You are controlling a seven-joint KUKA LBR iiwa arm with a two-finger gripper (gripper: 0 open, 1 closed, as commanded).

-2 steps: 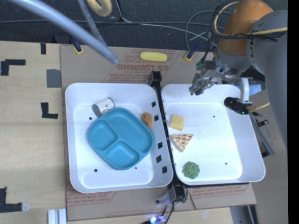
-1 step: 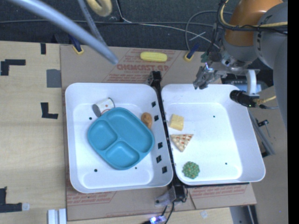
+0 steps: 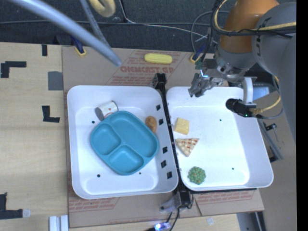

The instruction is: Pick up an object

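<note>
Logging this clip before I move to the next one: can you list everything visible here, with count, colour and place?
Bins: 2, white, side by side on the bench.
Divided plate: 1, blue, left bin, middle.
Small cup: 1, white with red, lying on its side, left bin, far-left of the plate.
Brown food piece: 1, left bin, by the dividing wall.
Cheese block: 1, pale yellow, right bin, left side.
Waffle wedge: 1, tan, right bin, just nearer than the cheese.
Broccoli: 1, green, right bin, near-left corner.
Banana: 1, yellow, on the cardboard beyond the bins.
Arm: 1, grey and orange, from the right.
Gripper: 1, above the right bin's far-left corner.
</note>
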